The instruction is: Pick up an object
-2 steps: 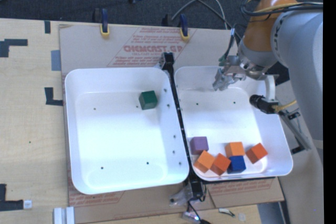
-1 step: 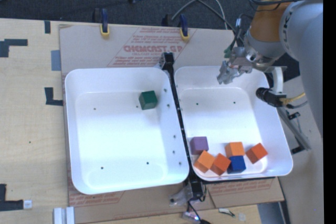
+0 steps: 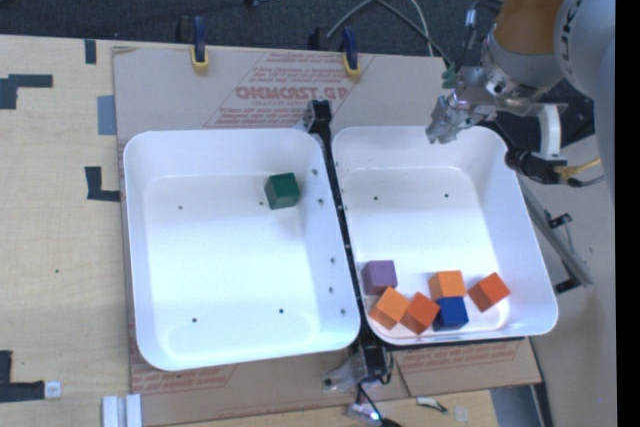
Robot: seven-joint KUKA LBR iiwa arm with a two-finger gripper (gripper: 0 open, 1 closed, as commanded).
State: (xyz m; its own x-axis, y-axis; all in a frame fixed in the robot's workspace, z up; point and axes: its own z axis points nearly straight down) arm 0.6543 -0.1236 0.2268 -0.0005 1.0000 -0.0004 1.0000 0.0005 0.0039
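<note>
Arm [image 3: 560,5] bends in from the upper right, its gripper [image 3: 445,127] hanging over the right bin's [image 3: 520,215] far rim, grip impossible to judge, while coloured blocks [image 3: 432,300] huddle at that bin's near edge and a green block [image 3: 282,189] sits in the left bin [image 3: 135,245].

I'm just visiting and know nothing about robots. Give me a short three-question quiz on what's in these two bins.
1. True or false: the small green cube lies alone in the left white bin.
2. How many orange cubes are in the right white bin?
3. Which block touches the blue cube? A) purple cube B) an orange cube C) green cube

Key: 1 true; 2 four; 3 B.

The gripper hovers over the right bin's far rim, away from every block.
</note>
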